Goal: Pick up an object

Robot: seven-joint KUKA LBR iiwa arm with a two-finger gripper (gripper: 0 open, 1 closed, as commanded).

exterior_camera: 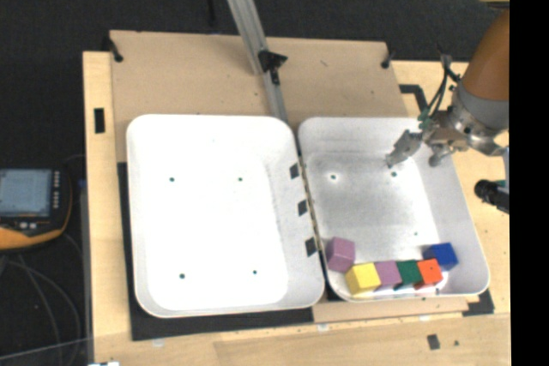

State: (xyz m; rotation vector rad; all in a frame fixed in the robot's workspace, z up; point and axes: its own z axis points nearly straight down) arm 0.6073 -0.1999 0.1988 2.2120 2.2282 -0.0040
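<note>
The hand (418, 147) hovers over the right bin's (369, 184) far side, fingers apart, nothing between them. The blocks sit along that bin's near wall: purple block (340, 253), yellow block (363, 277), blue block (442, 254).

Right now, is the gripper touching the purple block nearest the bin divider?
Apart. The camera view shows the gripper over the right bin's far part, with bare bin floor between it and the purple block near the front.

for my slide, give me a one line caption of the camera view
Arm's pincer hovers over the right bin, far from the colored blocks clustered along its near edge.
</note>
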